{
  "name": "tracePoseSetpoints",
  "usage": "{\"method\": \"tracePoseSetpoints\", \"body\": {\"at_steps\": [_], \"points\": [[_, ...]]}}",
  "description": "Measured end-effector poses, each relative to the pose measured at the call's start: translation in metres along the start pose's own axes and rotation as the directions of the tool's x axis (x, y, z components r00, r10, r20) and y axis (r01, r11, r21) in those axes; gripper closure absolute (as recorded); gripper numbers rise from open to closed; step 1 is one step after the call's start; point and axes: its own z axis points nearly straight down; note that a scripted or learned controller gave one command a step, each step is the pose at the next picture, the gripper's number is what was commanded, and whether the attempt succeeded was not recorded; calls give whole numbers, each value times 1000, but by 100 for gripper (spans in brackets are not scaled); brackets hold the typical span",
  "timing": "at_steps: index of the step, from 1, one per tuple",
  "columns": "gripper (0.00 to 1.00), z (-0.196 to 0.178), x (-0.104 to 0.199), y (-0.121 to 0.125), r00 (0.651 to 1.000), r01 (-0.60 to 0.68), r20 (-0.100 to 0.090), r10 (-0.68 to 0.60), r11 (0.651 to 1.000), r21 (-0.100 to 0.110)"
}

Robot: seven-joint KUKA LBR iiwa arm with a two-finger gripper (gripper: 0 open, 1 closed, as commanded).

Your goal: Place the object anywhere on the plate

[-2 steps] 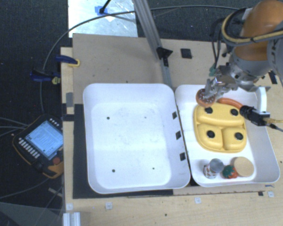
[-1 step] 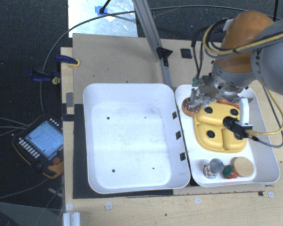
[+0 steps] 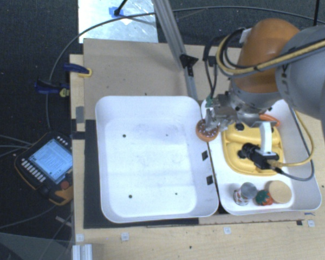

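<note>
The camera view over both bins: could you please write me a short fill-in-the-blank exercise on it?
1. The yellow plastic plate lies in the ___ shallow white bin.
2. The small round brown object sits over the ___ between the bins.
3. The small round tan disc lies ___ the plate.

Missing words: right; rims; off

The arm covers the right bin's far end and part of the yellow plate, and the frame's right edge cuts it off.

2 white bins | 1 yellow plate | 1 pendant
</note>
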Motion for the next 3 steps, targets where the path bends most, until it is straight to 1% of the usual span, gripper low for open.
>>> {"method": "tracePoseSetpoints", "body": {"at_steps": [1, 2, 3], "points": [[100, -5, 54, -25, 1000, 2, -1, -2, 1000, 0], [100, 0, 108, -35, 1000, 3, -1, -3, 1000, 0], [0, -1, 104, -34, 1000, -4, 1, 4, 1000, -1]]}}
